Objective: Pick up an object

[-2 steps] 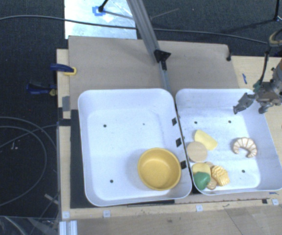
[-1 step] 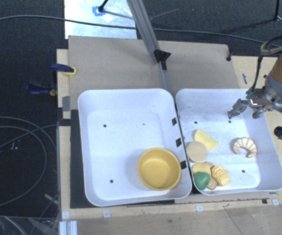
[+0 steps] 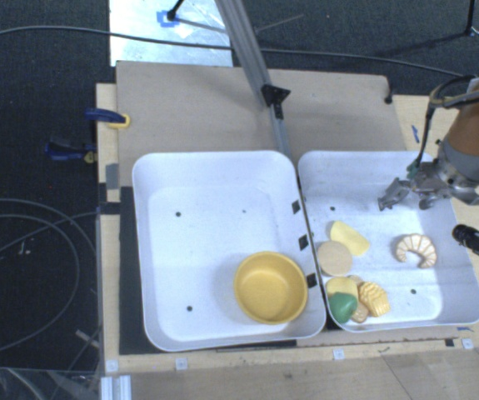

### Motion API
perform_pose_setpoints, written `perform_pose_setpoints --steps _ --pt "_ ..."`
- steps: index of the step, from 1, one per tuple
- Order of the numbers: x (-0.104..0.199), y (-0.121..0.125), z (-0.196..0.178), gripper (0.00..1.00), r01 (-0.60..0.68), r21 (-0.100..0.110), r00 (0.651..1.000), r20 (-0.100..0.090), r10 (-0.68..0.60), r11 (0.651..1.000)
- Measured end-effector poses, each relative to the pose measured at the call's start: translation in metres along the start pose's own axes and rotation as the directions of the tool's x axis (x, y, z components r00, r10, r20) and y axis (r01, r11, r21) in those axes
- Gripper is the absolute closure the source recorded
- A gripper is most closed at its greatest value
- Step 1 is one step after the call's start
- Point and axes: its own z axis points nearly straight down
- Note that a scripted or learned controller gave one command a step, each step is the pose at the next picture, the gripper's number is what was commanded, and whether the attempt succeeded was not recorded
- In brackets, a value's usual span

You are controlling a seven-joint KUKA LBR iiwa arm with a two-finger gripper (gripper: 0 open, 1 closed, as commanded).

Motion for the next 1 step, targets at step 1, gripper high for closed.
perform_pose_setpoints --steps 1 --pt "-0.0003 0.0017 -0.0138 1.0 0.002 -0.006 1.0 0.002 -0.002 1.0"
